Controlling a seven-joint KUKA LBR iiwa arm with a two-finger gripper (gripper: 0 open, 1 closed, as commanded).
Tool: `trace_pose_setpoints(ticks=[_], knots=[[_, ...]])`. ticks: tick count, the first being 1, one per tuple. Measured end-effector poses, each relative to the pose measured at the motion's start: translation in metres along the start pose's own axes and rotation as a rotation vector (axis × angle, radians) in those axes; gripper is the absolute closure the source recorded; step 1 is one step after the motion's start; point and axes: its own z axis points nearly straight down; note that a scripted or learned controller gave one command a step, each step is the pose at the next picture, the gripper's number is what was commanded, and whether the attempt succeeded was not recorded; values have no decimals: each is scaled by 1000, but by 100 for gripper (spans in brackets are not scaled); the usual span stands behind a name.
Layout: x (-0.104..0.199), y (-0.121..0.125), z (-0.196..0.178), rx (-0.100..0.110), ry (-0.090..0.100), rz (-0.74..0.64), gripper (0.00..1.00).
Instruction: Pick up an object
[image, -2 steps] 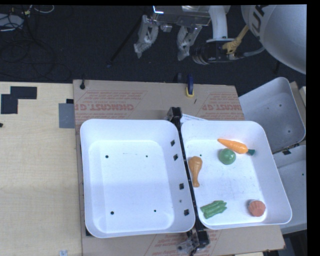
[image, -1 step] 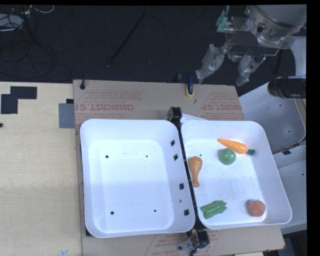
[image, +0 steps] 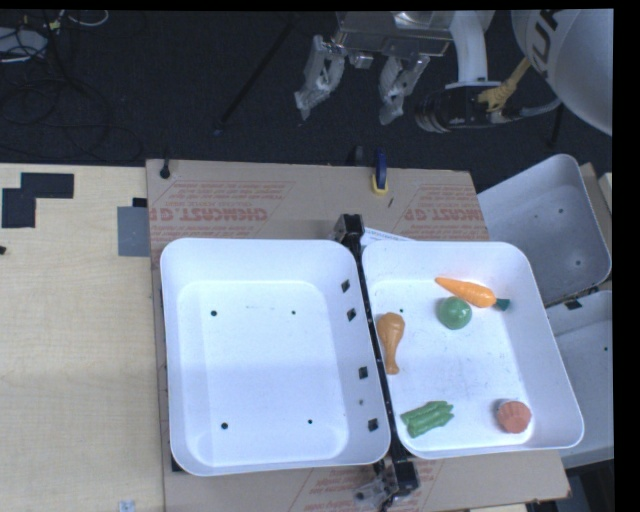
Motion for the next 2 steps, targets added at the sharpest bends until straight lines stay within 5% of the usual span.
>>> trace_pose_setpoints(ticks=[2], knots=[[-157, -164, 1, 9, -1, 9, 0]])
